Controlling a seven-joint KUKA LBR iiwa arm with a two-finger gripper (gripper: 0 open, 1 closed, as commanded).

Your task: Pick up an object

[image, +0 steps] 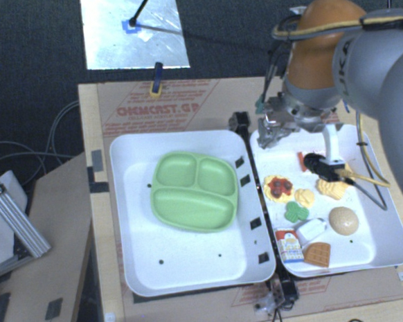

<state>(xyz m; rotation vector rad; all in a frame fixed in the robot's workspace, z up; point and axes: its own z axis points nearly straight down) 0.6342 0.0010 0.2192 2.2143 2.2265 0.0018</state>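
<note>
Above the right bin point(396, 246), my gripper point(269, 136) hangs near its far left corner; whether it is open I cannot tell. Toy foods point(309, 207) lie below, perhaps untouched.

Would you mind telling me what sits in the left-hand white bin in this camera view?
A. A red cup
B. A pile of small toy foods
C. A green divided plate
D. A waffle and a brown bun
C: the green divided plate lies alone in the left bin, while the small toy foods are gathered in the right bin.
</note>
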